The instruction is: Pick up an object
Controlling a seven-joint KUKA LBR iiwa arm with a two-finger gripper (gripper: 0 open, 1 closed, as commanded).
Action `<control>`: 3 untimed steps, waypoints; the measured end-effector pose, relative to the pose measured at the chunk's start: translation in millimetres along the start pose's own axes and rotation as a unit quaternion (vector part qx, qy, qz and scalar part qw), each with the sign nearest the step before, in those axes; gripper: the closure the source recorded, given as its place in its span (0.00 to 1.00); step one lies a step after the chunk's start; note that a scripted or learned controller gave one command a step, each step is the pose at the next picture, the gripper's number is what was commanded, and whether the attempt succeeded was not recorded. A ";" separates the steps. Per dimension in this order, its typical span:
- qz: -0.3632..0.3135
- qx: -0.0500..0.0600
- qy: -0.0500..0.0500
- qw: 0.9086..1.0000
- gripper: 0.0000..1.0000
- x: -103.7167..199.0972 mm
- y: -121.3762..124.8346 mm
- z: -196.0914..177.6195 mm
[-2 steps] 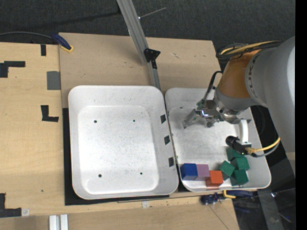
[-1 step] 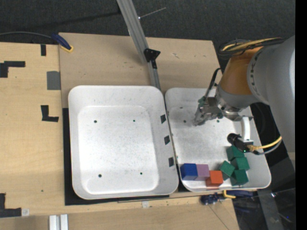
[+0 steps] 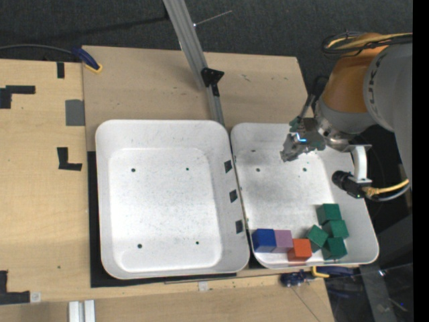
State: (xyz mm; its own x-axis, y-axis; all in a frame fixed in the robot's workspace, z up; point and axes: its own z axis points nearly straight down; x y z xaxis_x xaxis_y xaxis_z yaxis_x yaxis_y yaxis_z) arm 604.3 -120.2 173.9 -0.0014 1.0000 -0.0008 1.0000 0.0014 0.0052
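Several small blocks lie along the near edge of the right bin (image 3: 268,180): a blue block (image 3: 264,239), a lilac block (image 3: 283,238), an orange block (image 3: 301,248), and a cluster of green blocks (image 3: 330,230) at the near right corner. My gripper (image 3: 293,150) hangs over the far part of the right bin, well apart from the blocks. Nothing shows between its fingers.
The left bin (image 3: 164,196) sits beside the right one, joined by black clips. A slanted metal pole (image 3: 191,42) rises behind the bins. A blue and yellow tool (image 3: 88,58) lies at the far left of the bench.
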 end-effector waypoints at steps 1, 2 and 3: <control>0.000 0.000 0.000 1.000 1.00 0.2 1.7 -53.3; 0.000 0.001 0.000 1.000 1.00 0.5 2.7 -81.2; -0.002 0.003 0.001 1.000 1.00 49.9 -13.0 -87.9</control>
State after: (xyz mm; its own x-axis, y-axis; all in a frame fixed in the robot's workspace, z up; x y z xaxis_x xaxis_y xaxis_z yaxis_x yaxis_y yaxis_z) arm 590.8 -70.2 261.6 -0.0055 1.0000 0.0015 1.0000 0.0055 -0.0011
